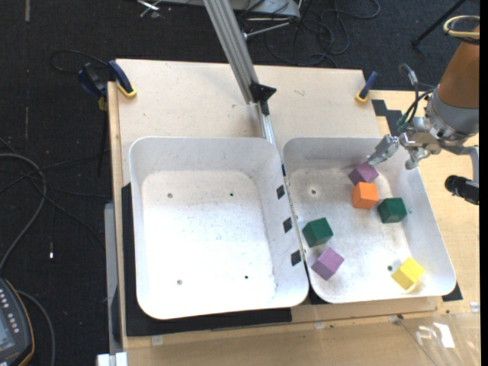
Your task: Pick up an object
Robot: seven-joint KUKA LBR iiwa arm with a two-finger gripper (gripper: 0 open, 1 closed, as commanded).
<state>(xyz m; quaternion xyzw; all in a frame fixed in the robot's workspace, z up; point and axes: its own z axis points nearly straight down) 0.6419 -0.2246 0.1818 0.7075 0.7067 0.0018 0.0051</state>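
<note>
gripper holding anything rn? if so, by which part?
Nothing is held. The two-finger gripper is above the far rim of the right white bin, jaws apart with nothing between them. The nearest thing, the small purple cube, lies apart in the bin.

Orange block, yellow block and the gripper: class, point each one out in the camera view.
Orange block point(365, 195), camera view, middle of its top face.
Yellow block point(409, 273), camera view, middle of its top face.
Gripper point(396, 150), camera view, midway between its fingertips, above the right bin's far edge.
</note>
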